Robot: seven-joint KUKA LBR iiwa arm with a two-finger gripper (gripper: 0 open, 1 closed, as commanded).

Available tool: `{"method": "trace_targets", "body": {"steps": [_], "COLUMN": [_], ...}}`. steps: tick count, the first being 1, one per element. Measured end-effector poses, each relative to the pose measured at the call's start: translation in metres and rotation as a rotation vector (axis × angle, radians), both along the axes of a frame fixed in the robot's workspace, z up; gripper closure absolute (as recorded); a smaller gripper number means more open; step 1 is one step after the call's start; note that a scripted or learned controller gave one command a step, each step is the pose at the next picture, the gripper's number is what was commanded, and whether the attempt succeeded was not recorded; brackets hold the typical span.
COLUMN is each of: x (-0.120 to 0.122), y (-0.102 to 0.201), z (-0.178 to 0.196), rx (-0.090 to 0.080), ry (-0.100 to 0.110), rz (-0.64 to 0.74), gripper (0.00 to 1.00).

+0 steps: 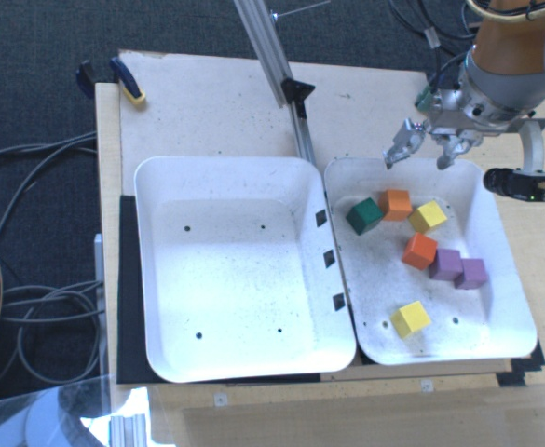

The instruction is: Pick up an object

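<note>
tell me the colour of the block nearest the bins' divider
Green, in the right bin, seen in the camera view.

Bench [207,110]: pale, speckled top, sat on dark carpet [30,26]. Black cables [39,156] lay left. Metal rail [263,35] crossed diagonally. Lighting was even.

Grey arm [505,82], orange band, metal claw [425,154]

Tan speckled counter [216,110], two shallow white bins side by side on it, left bin [151,250], right bin [510,287], blue-and-yellow clamp [128,80] at far-left corner
</note>
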State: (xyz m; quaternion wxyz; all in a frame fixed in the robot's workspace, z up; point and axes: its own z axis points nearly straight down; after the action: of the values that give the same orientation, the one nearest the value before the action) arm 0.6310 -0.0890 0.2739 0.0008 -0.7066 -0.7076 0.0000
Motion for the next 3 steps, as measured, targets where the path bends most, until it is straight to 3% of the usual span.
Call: {"method": "trace_targets", "body": {"steps": [1,3], "x": [0.0,-0.009], "y": [0.0,-0.003], "z": [0.0,-0.096], "rx": [0.0,0.0], "ry": [0.0,0.005], "rz": [0.0,-0.001], "gripper": [0.0,0.0]}}
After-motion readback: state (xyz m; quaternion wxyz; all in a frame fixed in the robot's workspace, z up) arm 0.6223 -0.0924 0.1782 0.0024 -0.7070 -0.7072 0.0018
